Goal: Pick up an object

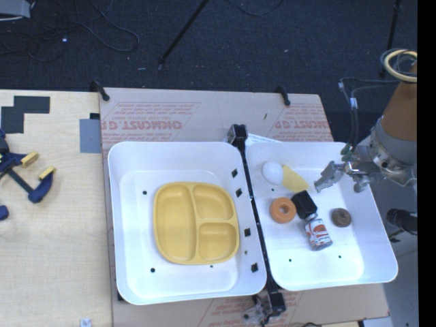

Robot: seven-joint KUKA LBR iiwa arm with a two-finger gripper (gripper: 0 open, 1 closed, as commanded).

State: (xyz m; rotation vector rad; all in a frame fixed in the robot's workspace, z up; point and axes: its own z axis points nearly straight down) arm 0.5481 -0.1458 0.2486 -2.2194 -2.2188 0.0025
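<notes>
The right bin (371, 268) holds a white ball (272, 172), a yellow wedge (294, 178), an orange ring (283, 210), a black block (304, 204), a small red and white can (317, 234) lying on its side, and a brown disc (340, 216). My gripper (343, 180) hangs over the far right part of this bin, right of the wedge and above the brown disc. Its fingers (327, 177) are spread open with nothing between them.
The left bin (129, 176) carries a yellow divided plate (195, 222). A black divider (246, 210) runs between the two bins. Blue and yellow clamps (30, 176) lie on the wooden bench at far left. Cables hang beside the arm at right.
</notes>
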